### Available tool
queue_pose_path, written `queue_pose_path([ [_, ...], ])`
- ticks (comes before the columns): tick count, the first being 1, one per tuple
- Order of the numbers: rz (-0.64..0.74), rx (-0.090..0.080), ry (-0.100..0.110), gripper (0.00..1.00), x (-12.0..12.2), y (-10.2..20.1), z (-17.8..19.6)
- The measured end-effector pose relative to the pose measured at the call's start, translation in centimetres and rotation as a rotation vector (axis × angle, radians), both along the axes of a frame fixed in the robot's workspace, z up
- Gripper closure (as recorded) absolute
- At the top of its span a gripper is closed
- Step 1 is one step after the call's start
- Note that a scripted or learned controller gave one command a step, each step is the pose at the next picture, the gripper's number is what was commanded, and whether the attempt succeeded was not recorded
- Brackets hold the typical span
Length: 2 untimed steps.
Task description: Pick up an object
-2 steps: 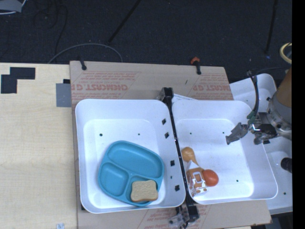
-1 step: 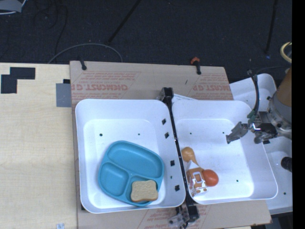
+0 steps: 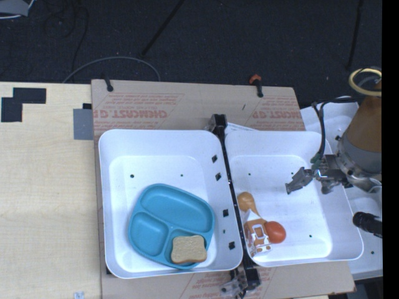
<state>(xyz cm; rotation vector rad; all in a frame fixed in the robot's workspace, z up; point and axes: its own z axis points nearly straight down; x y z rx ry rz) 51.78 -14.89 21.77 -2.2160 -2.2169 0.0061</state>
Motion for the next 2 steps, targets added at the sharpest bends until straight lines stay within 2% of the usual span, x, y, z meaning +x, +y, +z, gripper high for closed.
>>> queue_pose_path([
  [2,-0.001,0.001,0.001,0.00,-1.2,-0.2,-10.9],
])
